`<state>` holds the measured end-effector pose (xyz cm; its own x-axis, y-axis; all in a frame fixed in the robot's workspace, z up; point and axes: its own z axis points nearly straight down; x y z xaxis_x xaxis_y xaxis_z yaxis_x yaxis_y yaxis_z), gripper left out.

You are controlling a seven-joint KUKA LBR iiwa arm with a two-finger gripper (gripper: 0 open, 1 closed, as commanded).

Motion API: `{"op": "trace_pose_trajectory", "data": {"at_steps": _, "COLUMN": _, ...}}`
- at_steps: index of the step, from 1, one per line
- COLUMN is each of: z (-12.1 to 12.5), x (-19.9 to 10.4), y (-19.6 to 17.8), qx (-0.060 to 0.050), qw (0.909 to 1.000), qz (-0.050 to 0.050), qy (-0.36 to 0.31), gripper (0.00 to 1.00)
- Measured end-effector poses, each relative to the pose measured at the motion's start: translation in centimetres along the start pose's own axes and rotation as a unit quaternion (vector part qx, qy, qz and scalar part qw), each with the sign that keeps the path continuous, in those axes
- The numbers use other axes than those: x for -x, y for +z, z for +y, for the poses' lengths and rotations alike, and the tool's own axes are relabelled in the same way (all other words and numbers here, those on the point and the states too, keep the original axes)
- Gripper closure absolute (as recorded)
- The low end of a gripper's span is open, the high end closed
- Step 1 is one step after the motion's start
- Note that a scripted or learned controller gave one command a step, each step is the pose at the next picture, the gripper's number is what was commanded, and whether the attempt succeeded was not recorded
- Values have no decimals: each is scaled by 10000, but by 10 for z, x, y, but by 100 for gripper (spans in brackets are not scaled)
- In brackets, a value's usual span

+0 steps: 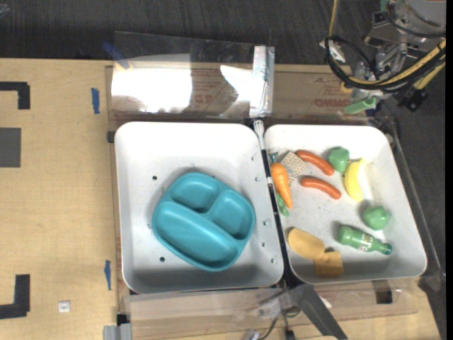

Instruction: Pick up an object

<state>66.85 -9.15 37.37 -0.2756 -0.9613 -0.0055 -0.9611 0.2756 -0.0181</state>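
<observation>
Light wooden bench [56, 225] carrying two shallow white bins — left bin [134, 154] touching right bin [403, 211] — side by side

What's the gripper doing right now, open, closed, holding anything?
Gripper: up above the far corner of the right bin, among cables; open or closed cannot be told, and nothing can be seen in it.

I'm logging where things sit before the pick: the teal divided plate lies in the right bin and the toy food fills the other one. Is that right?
Not quite. The camera view shows the teal divided plate in the left bin, not the right one. The toy food, such as the carrot and green bottle, lies in the right bin.
</observation>
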Motion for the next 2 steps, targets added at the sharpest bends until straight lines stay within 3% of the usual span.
{"op": "trace_pose_trajectory", "data": {"at_steps": 1, "z": 11, "x": 18, "y": 93, "qx": 101, "qw": 9985, "qz": -4, "qy": -540, "gripper": 100}}
{"op": "trace_pose_trajectory", "data": {"at_steps": 2, "z": 1, "x": -19, "y": 78, "qx": 43, "qw": 9998, "qz": 1, "qy": -213, "gripper": 100}}
